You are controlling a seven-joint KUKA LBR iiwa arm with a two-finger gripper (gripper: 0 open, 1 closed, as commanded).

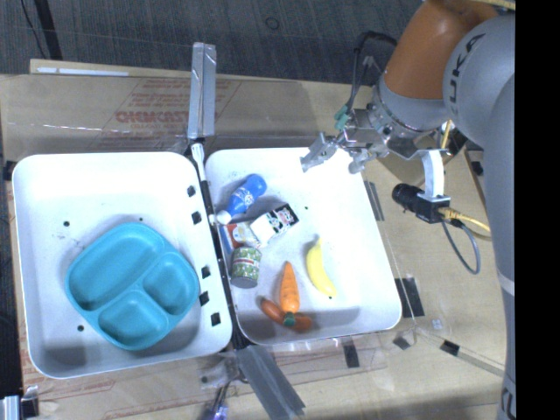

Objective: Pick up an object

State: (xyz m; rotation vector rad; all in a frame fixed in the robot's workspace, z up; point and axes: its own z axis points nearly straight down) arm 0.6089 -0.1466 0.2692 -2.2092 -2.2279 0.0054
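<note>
A bench (105,103) topped with brown cardboard carries two shallow white bins side by side. The right bin (372,261) sits just below the gripper (337,153), its upper rim almost under the fingers. The left bin (35,234) lies well to the gripper's left, touching the right bin along a shared edge. A black cable (468,252) trails on the bench, right of and below the gripper.

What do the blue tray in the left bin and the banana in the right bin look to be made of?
Blue tray: looks like moulded plastic, a uniform matte blue with rounded, smooth compartment edges. Banana: probably a plastic or rubber toy, since it is evenly bright yellow with a slight sheen and no brown marks, though a real one cannot be ruled out.
</note>
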